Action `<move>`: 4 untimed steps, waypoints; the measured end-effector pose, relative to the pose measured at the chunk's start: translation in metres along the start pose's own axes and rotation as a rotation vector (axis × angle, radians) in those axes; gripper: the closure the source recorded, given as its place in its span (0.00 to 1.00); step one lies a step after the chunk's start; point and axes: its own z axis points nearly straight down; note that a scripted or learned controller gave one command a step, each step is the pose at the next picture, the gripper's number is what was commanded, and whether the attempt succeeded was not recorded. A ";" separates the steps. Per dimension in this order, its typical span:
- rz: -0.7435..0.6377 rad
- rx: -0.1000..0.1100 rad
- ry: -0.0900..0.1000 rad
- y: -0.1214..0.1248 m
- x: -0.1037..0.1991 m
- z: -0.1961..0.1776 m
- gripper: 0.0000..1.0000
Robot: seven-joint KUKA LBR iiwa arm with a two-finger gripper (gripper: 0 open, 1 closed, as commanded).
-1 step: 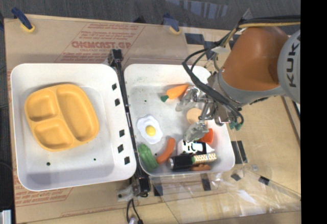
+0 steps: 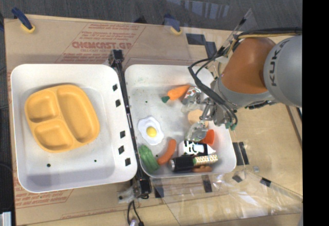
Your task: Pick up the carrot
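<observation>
Right bin (image 2: 154,73): white, shallow; the landmark for all entries below.
Carrot (image 2: 176,92): orange with a green top, lying in the bin's upper middle, green end toward the left, flat on the floor.
Gripper (image 2: 198,114): over the bin's right half, just below and right of the carrot; its metal parts are a tangle from this angle, so whether it is released or clenched I cannot tell. Nothing is seen held in it.
Arm (image 2: 257,68): grey with an orange band, reaching in over the bin's right wall.
Egg (image 2: 150,130): fried, white with yellow yolk, at the bin's left centre.
Sausage (image 2: 167,151): reddish, slanted, below the egg.
Green item (image 2: 146,157): at the bin's lower left corner.
Black box (image 2: 194,162): along the bin's bottom wall.
Left bin (image 2: 31,173): touching the right bin's left wall.
Tray (image 2: 61,117): yellow, three compartments, inside the left bin.
</observation>
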 end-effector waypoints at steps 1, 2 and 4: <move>0.095 0.001 -0.013 -0.001 -0.069 0.038 0.00; 0.087 0.003 -0.021 0.001 -0.072 0.024 1.00; -0.225 0.002 -0.005 0.075 -0.073 0.041 1.00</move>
